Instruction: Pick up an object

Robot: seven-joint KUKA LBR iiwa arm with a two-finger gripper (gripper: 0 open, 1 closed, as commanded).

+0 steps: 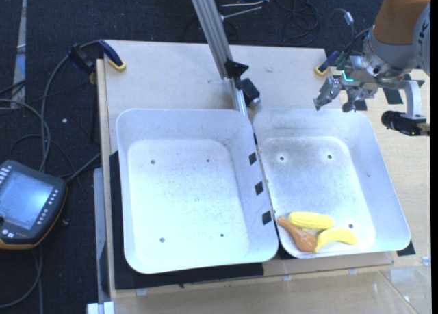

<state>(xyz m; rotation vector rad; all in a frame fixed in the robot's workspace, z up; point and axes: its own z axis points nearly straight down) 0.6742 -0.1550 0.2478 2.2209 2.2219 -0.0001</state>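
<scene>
Three small items lie together at the near edge of the right bin (363, 143): a yellow corn cob (311, 220), a yellow banana (337, 237) and an orange-brown spoon-shaped piece (299, 235). My gripper (337, 96) hangs over the far rim of the right bin, well away from those items. Its dark fingers stand apart, open, with nothing between them.
The left bin (130, 169) sits beside the right one, the two sharing a raised divider. A slanted metal rail (215, 29) rises behind the bins. A pendant with a screen (27, 203) lies off the bench at left. Yellow clamps mark the bench's far corners.
</scene>
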